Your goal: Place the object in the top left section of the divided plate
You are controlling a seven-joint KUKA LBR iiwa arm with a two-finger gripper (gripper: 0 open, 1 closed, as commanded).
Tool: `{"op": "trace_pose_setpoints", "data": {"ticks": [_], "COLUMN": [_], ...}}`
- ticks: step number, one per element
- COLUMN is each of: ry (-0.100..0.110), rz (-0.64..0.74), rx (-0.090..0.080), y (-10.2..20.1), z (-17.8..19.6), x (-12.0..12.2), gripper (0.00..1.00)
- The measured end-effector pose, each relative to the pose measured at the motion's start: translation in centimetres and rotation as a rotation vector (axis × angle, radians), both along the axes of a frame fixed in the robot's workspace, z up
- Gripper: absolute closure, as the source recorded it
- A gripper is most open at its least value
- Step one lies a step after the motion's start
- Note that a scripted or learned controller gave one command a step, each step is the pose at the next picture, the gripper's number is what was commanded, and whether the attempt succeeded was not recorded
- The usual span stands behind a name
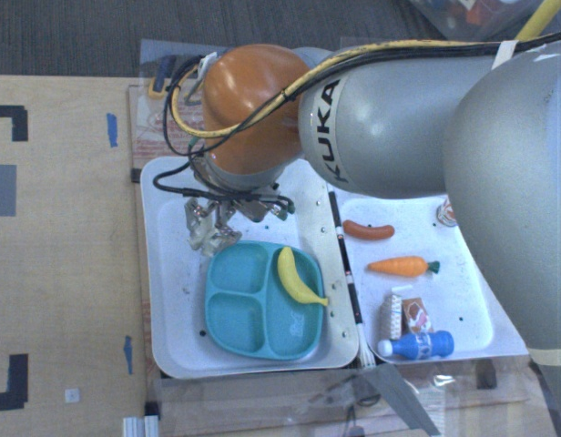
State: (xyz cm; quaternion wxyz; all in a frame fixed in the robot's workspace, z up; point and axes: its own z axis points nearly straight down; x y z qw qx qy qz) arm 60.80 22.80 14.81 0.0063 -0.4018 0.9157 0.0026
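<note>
Banana (297, 278) is lying in the right-hand section of the teal divided plate (233, 328), its lower tip poking out over the plate's right rim, so it's looking like it's sitting in the wrong compartment for what the task wants. Plate is sitting in the left white bin (167, 271). The gripper (208, 226) is hovering just past the plate's far-left corner, low over the bin floor, and I honestly can't tell how wide the claw is standing or whether anything is in it; the metal bits are blurring together under the orange wrist.

What I'm worrying about from here: the banana is curved and slick, lying flat against a raised divider, so a grab from above could be pinching it off-centre and flipping it out of the plate. Also the claw is hanging close to the plate edge, so a sideways move could be shoving the whole plate around the bin.

Right bin (472, 335) is holding a sausage (369, 231), carrot (401, 266) and blue bottle (417, 345), well apart from all this.
</note>
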Motion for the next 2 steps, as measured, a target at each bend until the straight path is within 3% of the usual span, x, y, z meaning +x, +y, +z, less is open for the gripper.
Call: {"op": "trace_pose_setpoints", "data": {"ticks": [1,2], "ry": [0.009,0.0], "rz": [-0.283,0.125], "rx": [-0.006,-0.005], "y": [-1.2,-5.8], "z": [4.6,6.1], "x": [-4.8,0.1], "gripper": [1.0,1.0]}}
